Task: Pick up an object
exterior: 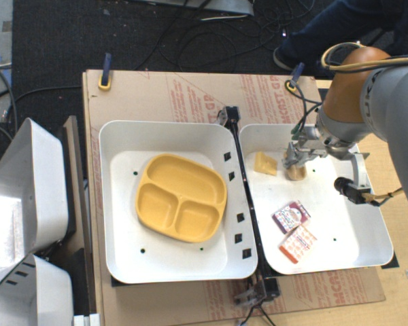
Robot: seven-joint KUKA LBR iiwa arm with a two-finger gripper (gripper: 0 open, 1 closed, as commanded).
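We read red mirrored print on the cardboard sheet (190, 90) under both bins, too distorted to spell out. In the right bin (374, 246) lie a maroon-and-white packet (291, 216) and, just beside it, an orange-and-white packet (298, 242); their labels are too small to read. A pale yellow wedge (264, 164) sits near the divider. The pincer (296, 163) hangs over a small tan cylinder (296, 172) (whether it grips, we cannot tell). The left bin (115, 182) holds a yellow divided tray (180, 197).
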